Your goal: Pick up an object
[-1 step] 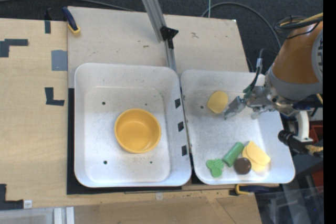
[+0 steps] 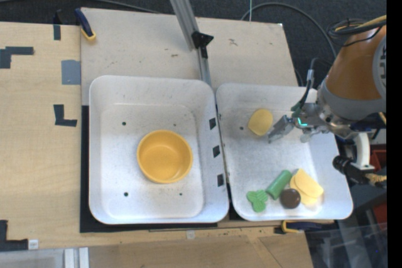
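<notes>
The gripper (image 2: 281, 128) sits over the right bin (image 2: 239, 154), just right of a rounded yellow object (image 2: 260, 122) that lies in that bin's upper half; whether the two touch cannot be told. The state of the fingers cannot be told from this view. Nothing lies between the gripper and the yellow object. Well below the yellow object, along the right bin's near edge, four items are clustered: a green leafy piece (image 2: 257, 199), a green cylinder (image 2: 278, 184) leaning beside it, a dark brown round item (image 2: 290, 198), and a pale yellow block (image 2: 307, 186), the last three touching one another. Left of the yellow object, across the divider, the left bin (image 2: 107, 135) holds a yellow bowl (image 2: 164, 155), upright near its centre.
</notes>
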Controlling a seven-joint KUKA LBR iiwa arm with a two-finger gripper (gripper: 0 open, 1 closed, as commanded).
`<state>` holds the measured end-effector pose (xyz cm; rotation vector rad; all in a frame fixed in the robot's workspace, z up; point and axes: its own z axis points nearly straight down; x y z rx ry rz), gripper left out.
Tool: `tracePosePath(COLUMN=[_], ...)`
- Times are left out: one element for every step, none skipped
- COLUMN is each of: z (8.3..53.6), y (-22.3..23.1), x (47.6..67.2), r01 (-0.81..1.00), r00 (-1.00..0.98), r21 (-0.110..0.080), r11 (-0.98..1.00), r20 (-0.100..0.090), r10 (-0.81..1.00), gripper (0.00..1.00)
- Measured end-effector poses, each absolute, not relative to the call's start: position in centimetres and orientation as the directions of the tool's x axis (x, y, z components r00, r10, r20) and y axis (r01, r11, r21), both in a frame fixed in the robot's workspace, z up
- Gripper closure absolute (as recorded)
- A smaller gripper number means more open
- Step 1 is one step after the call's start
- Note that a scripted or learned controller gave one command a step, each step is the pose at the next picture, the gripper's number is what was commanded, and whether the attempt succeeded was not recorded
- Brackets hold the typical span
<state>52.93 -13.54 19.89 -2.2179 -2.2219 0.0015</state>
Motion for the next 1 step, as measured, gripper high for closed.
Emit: tracePosePath(z=[13.44], y=[-13.61], x=[52.79], r01=[1.0], r00=[-0.001], r21=[-0.009], r11=[0.001], r20=[0.001], r10=[1.0], gripper=[0.0])
